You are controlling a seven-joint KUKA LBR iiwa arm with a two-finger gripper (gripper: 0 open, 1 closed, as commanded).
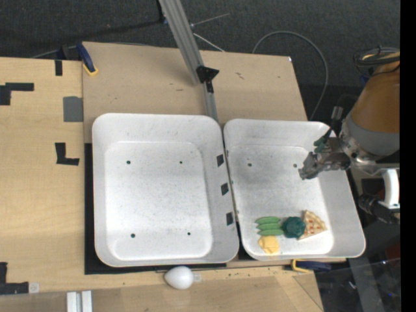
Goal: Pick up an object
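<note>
Gripper (308,169): we see it low over the upper right part of the right bin (273,138), with nothing between its fingers; whether the fingers stand apart or together we cannot tell, since they read as one dark shape from this angle.

Objects to pick: we find all candidates clustered in the near corner of the right bin, well apart from the gripper: a slice of toy pizza (314,224), a dark green round toy (294,227), a green pea pod (268,223) and a small yellow piece (269,243).

Crowding: the dark green toy touches the pizza slice on one side and the pea pod on the other; the yellow piece sits just below the pea pod, touching or nearly so.

Left bin (156,125): we see nothing in it to grasp.

Off-bench item: a white egg-like thing (179,277) lies outside the bins on the near edge; we judge it out of scope.

Step in hand: we judge this as the approach, before any grasp.

Doing it well: we would move the gripper toward the near corner, centre over one outer piece, and descend straight with the fingers clear of its neighbours.

Best target: we favour the pizza slice or the yellow piece, since each has a free side.

Risk: the bin wall beside the cluster may block one finger.
</note>
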